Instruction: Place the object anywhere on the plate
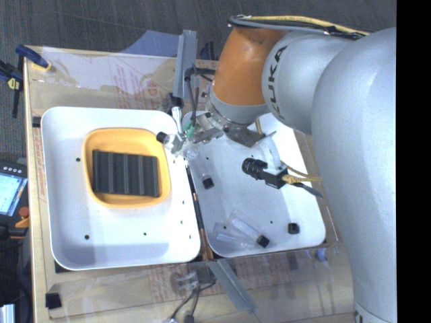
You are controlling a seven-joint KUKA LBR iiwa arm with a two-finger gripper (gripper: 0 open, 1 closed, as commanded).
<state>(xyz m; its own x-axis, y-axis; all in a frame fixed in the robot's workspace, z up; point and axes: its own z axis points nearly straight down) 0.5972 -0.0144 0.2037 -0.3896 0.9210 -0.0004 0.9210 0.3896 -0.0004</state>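
A yellow plate (pixel 128 140) with a dark ridged centre lies in the left bin (pixel 67 234). My gripper (pixel 179 137) hangs over the divide between the two bins, just off the plate's upper right corner. A small dark thing (pixel 161 138) sits right at the gripper's tip, above the left bin's right edge; I cannot tell whether it is held. Small black blocks lie in the right bin (pixel 310 214): one (pixel 207 182) near its left wall, one (pixel 293 228) at the lower right, one (pixel 262 241) by the front rim.
A clear plastic piece (pixel 236 233) lies at the front of the right bin. The arm's orange band (pixel 246 66) and grey body cover that bin's back and right side. A blue-handled tool (pixel 32 56) lies at the bench's far left corner.
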